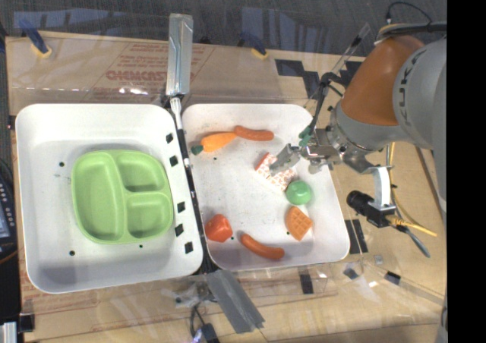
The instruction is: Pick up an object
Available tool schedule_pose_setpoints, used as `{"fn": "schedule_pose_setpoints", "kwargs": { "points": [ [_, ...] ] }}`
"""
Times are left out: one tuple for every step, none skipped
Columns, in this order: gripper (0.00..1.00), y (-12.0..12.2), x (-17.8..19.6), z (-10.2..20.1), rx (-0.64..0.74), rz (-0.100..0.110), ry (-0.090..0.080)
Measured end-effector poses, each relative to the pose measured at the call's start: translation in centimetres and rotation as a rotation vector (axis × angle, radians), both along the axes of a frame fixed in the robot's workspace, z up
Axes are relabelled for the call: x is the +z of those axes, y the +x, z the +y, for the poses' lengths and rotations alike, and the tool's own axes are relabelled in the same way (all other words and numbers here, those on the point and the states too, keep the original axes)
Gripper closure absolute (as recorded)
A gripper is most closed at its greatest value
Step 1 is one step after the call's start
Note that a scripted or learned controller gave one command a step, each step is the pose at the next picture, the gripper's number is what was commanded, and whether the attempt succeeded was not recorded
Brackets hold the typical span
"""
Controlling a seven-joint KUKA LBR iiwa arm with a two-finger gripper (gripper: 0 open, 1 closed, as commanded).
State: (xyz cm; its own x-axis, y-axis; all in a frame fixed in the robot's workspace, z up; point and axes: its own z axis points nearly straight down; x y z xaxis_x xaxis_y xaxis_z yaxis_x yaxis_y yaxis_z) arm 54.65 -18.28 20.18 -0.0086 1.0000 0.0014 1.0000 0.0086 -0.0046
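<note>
Above the right bin, the end effector hangs low.

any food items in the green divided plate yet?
No. The green divided plate sits in the left bin with all compartments bare; the carrot and the other toy foods lie in the right bin.

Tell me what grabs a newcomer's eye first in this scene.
The bright green divided plate sits alone in the left bin. The grey and orange arm reaches in from the right, its gripper low over a red-and-white packet in the right bin. Scattered around it are toy foods: a carrot, two sausages, a green ball and a waffle piece.
</note>
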Motion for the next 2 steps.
{"fn": "schedule_pose_setpoints", "kwargs": {
  "points": [
    [0.0,6.9,-10.9,-2.5,-0.079,-0.005,-0.002],
    [0.0,11.1,-10.9,1.5,-0.237,-0.003,-0.002]
  ]
}}
